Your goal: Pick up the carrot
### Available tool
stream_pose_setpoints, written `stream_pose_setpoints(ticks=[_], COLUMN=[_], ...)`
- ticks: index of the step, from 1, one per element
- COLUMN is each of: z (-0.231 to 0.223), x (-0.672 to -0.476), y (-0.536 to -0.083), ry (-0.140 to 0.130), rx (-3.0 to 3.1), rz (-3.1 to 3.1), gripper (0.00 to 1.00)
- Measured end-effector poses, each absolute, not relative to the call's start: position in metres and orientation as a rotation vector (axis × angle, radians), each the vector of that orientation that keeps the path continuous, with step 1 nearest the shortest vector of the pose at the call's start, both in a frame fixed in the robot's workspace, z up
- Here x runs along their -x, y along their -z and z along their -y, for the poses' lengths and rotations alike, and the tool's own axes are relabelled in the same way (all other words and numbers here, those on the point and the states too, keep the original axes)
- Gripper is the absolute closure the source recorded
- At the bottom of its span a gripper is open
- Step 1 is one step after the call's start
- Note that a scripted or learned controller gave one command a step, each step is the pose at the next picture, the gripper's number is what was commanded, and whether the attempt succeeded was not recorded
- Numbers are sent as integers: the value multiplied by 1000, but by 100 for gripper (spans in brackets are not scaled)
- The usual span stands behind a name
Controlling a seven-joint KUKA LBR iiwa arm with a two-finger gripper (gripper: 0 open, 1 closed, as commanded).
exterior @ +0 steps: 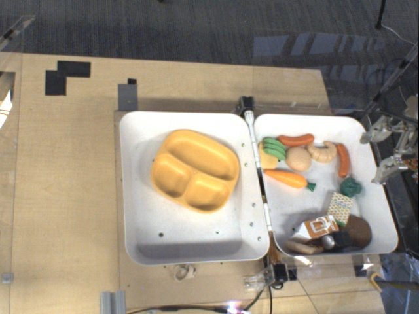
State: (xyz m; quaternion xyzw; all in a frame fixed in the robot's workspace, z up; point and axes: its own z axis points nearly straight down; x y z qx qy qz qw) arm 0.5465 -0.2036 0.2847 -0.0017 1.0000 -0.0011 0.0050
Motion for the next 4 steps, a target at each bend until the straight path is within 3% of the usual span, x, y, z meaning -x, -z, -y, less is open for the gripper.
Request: stream_pose_setpoints(ticks=[1, 2, 3, 4], z=[189, 144, 112, 85], x=[-558, -671, -609, -535], y=[-119, -94, -90, -91], ry=[-5, 7, -1, 8], rx=[291, 193, 121, 306], rz=[-3128, -3132, -3129, -3107], gripper=[0, 0, 0, 0])
